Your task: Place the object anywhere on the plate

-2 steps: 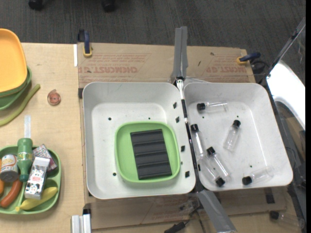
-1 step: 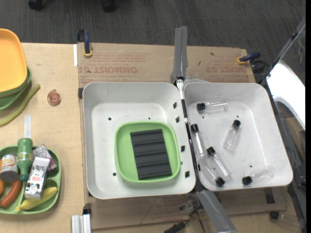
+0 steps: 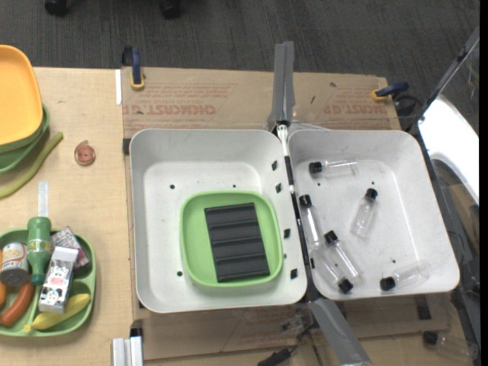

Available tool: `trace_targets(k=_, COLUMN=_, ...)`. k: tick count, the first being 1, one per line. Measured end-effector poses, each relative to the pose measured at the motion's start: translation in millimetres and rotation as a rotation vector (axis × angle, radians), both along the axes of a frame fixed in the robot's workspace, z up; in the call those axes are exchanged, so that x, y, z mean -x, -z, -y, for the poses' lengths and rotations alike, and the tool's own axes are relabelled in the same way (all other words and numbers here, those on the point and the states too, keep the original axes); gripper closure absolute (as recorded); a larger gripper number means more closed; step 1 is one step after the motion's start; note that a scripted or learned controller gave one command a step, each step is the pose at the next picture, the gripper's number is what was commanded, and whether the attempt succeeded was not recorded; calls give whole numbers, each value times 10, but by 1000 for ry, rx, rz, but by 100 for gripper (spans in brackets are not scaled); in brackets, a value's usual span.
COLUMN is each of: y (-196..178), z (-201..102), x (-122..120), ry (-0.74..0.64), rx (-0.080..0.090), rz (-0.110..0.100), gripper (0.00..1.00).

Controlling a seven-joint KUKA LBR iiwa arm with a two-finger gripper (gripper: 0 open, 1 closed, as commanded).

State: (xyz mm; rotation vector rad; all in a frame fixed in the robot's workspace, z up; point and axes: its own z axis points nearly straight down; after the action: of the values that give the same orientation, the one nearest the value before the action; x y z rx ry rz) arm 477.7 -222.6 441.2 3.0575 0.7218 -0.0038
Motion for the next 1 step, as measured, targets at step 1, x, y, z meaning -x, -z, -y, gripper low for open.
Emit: trace_targets(k=1, y=0, z=-3, x=-2, ry=117, rx=1, rz=0, gripper=0)
